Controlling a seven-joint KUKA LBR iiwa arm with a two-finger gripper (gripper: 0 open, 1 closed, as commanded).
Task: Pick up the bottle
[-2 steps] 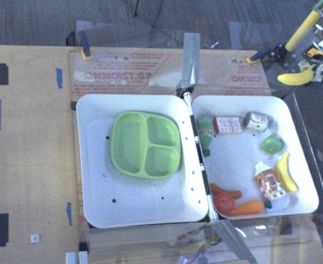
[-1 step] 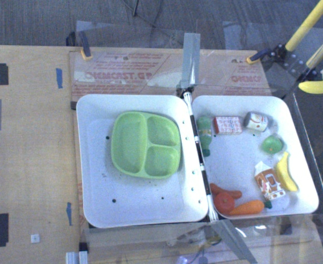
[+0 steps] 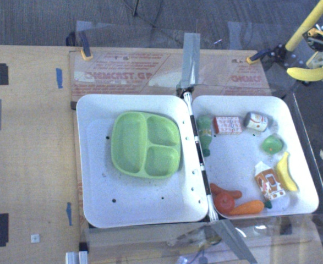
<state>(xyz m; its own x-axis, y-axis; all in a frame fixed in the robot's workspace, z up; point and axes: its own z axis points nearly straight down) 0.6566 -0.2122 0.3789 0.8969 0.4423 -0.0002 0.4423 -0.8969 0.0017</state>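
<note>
Gripper-side bin [image 3: 234, 166] — bottle [image 3: 205, 134] along its left wall.

Two white bins [image 3: 89, 164], one green plate [image 3: 146, 144], one bottle [image 3: 205, 135], one banana [image 3: 286, 173].

Can't tell if yellow rod [image 3: 311, 20] w/ black clamp [image 3: 277, 53], beyond right bin [image 3: 233, 166] far corner, is mine.
</note>
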